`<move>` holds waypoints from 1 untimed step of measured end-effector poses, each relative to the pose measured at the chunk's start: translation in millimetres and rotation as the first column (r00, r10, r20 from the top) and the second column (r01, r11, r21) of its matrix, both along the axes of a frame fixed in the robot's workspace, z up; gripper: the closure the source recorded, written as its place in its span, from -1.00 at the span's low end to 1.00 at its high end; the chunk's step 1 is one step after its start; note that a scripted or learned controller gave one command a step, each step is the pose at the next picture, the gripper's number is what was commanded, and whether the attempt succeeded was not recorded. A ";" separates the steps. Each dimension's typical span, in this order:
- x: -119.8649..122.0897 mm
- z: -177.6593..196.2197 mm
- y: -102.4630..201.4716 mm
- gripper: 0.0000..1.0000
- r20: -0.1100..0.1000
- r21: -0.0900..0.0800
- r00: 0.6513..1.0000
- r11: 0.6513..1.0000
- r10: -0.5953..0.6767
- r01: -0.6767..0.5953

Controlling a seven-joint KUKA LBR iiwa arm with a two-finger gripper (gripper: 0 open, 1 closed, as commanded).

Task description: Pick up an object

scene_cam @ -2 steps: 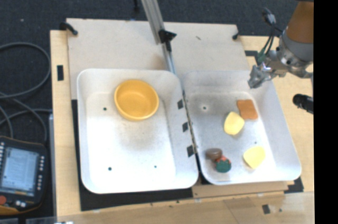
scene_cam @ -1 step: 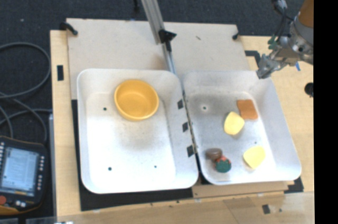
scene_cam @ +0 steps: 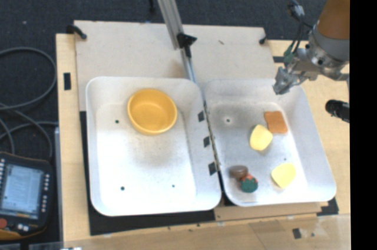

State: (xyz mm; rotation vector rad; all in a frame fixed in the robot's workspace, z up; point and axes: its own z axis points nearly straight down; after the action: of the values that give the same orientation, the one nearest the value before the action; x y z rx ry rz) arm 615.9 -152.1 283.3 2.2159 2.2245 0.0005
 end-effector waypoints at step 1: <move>-6.2 -0.9 55.4 1.00 0.000 0.001 1.000 1.000 0.002 -0.002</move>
State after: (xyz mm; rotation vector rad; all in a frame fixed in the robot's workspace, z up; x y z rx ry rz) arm 609.7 -96.7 282.4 2.2140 2.2281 0.0019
